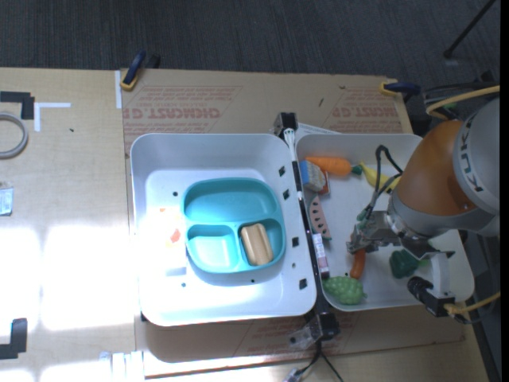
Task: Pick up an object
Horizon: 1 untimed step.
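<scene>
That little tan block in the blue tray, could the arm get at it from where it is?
Probably yes. The tan block lies alone and uncovered in the blue tray; the end effector hangs over the neighbouring bin, with just low walls between.

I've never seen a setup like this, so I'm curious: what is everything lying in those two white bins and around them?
bins: two, white, side by side on the bench
tray: one, turquoise, in the left bin
bread roll: one, tan, in the tray's lower right compartment
carrot: one, orange, top of the right bin
leafy vegetable: one, light green, bottom of the right bin
dark green item: one, right bin, kind unclear
clamp: one, blue and yellow, bench's far edge
arm: one, grey and orange, over the right bin
gripper: one, low in the right bin
</scene>
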### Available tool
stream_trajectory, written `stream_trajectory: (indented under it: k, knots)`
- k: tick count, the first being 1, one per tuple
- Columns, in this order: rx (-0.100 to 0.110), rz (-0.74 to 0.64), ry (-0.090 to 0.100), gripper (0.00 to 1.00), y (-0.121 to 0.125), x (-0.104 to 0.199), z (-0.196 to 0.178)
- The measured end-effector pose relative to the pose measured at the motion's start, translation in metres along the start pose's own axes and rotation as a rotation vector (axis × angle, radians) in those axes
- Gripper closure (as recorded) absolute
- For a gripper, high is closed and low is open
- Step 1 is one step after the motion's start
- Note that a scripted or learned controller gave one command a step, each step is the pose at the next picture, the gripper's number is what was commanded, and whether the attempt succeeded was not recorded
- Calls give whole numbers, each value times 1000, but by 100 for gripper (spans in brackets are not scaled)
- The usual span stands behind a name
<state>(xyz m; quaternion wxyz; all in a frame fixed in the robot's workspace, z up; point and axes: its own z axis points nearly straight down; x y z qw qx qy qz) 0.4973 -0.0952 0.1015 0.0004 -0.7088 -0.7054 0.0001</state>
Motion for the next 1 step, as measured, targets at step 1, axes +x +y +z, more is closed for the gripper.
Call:
stream_trajectory:
  k: [1]
  knots:
    - [-1, -5, -1, 100, -20, 42, -90]
